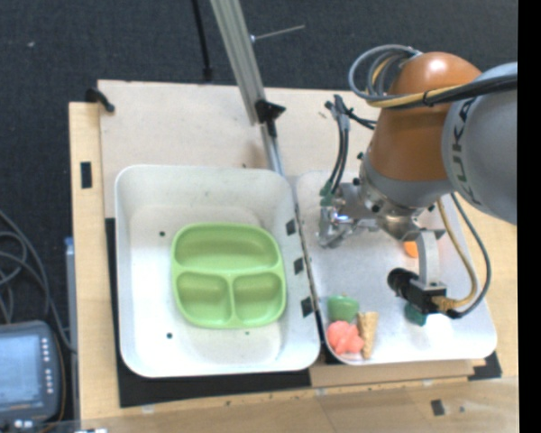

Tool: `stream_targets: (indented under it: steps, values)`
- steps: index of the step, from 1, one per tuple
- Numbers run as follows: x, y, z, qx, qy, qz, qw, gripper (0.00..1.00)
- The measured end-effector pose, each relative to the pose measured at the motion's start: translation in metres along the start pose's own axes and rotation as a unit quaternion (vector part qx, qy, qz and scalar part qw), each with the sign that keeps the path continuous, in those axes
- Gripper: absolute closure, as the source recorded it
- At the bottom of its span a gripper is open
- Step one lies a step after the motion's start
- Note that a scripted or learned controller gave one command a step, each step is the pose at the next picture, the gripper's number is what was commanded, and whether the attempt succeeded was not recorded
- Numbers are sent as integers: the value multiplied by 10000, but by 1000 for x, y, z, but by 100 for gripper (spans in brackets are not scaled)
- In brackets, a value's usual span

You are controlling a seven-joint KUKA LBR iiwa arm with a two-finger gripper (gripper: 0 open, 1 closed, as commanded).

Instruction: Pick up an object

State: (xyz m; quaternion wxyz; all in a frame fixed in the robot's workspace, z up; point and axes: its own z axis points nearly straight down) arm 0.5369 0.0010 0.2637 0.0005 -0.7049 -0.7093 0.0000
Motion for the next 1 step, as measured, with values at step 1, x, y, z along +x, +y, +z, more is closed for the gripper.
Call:
stream_targets:
  steps: [1]
  values:
    - [49,-4,22,3,2,-4,10000,100]
